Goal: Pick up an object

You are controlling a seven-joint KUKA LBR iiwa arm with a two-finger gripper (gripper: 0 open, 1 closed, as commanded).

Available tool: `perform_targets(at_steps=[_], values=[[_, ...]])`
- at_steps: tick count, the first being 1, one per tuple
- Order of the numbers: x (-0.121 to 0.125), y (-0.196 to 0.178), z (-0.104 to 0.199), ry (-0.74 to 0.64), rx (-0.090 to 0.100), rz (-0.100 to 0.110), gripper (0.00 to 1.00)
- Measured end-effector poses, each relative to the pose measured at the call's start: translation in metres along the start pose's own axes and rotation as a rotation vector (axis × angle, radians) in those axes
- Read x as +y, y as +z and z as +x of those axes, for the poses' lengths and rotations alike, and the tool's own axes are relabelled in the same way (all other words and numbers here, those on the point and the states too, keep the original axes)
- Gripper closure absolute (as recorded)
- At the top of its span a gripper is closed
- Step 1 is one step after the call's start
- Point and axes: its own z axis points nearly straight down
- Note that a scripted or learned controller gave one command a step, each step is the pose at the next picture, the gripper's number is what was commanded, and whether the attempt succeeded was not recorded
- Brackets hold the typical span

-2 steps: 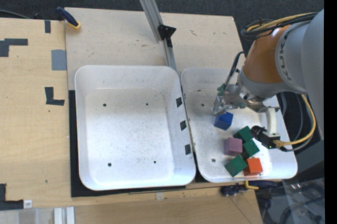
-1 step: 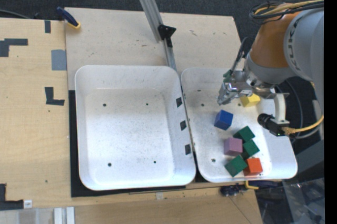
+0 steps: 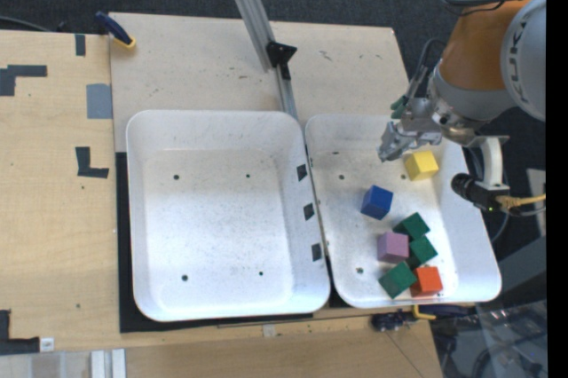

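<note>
Arm (image 3: 497,39) reaches in from right, wrist bent down over right bin (image 3: 346,137); gripper (image 3: 397,147) just beside yellow block (image 3: 422,164). Claw state: can't tell.

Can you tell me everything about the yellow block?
The yellow block is a small, plain cube that looks like painted wood or foam. It sits slightly turned on the floor of the right bin, near its far side. The gripper hangs right beside it. It lies apart from the other blocks.
</note>
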Motion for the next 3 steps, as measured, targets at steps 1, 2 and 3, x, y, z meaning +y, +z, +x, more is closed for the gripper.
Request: perform_targets(at_steps=[1, 2, 3], values=[[-0.014, 0.011, 0.046, -0.003, 0.002, 0.008, 1.0], [-0.025, 0.001, 0.095, -0.005, 0.003, 0.006, 1.0], [-0.046, -0.007, 0.147, -0.006, 0.003, 0.007, 1.0]])
